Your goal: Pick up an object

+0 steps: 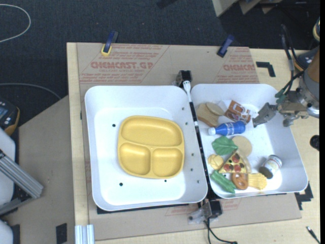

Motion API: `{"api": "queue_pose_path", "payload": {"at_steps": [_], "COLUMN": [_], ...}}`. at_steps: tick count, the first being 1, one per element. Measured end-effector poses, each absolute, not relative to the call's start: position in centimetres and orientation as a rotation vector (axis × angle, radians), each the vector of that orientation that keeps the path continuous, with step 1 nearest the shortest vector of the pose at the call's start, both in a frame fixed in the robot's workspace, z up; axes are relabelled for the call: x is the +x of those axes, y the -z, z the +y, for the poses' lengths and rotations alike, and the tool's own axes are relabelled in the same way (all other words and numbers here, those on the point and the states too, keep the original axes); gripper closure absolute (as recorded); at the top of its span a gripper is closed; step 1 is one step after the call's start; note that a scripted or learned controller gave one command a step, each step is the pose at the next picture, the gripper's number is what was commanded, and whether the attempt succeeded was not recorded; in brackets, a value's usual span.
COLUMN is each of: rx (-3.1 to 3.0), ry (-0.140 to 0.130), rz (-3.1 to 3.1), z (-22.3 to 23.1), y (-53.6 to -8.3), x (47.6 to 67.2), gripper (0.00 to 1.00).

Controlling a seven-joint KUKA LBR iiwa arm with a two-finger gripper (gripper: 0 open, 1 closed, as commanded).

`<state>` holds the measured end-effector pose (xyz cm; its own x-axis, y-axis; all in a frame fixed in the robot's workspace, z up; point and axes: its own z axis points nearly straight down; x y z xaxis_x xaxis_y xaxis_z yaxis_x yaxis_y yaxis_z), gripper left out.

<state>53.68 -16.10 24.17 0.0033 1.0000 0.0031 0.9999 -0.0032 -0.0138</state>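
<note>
Even, bright overhead light washes out the white bins (96, 136), which cast thin soft shadows. Toward twelve o'clock the dark floor (101, 9) goes dim. Everything looks slightly soft and grainy.

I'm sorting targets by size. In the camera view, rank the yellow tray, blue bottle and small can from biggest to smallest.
1. yellow tray, clearly largest.
2. blue bottle.
3. small can, a little smaller than the bottle.

Dark carpet floor (61, 14) surrounds a paper-covered wooden bench (152, 60), evenly lit.
</note>
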Motion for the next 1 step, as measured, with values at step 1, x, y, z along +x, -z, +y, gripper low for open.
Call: {"api": "queue_pose_path", "payload": {"at_steps": [1], "rx": [-2.221], "ry": [0.0], "rz": [-2.221], "z": [-16.07], "y": [-24.86], "x": [53.93], "gripper": [0.0]}}
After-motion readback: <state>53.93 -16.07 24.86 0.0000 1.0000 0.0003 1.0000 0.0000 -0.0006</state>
